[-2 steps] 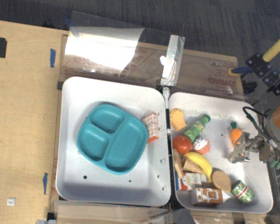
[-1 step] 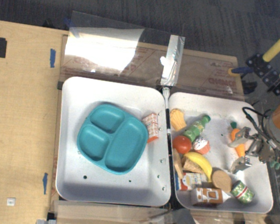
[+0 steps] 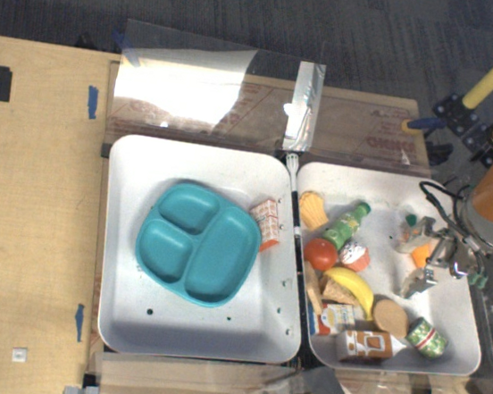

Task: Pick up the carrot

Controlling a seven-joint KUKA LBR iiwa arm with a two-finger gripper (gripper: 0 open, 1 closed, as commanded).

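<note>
The bench bears two bins. In the right bin, the end effector hangs, its grip state unclear. The carrot, mostly hidden beside it, shows no readable axis.

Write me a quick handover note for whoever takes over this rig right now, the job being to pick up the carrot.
Gripper: low over the right bin's right side; whether it grips anything cannot be told.
Carrot: a small orange piece lies on the bin floor right beside the gripper, apparently the carrot, partly hidden by it.
Other food clusters in that bin's left half, with a green can near the front; the teal plate sits in the left bin.
Done: approach to the carrot.
Left: confirm the grasp and lift.
</note>
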